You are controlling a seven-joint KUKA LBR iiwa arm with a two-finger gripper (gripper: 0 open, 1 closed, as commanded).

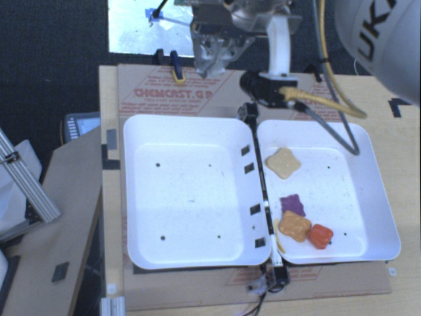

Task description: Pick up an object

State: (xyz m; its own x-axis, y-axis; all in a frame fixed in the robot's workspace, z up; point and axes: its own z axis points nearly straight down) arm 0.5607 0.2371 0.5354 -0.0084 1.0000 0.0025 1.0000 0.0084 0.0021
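Looking down on the bench from above, and the gripper [212, 63] hangs high at the top of the picture, beyond the far edge of the left bin [138, 176], over the brown board with red lettering [172, 92]. Its metal fingers point downward with nothing between them; whether they sit wide or narrow, I cannot tell from this angle. The grey arm [375, 31] bulks in at the upper right, and a yellow cable [329, 104] trails from it down across the far rim of the right bin [378, 196].

All the pickable pieces lie in the right bin, well apart from the gripper. A pale tan, cookie-like piece [283, 162] lies toward the far left of that bin, near the divider. Nearer the front, a purple piece [293, 205] lies close to the divider, with an orange-yellow piece [295, 226] touching its near edge, and a red-orange piece [321, 236] just beside that one on the right.

A row of black clips [250, 168] runs along the seam between the two bins.
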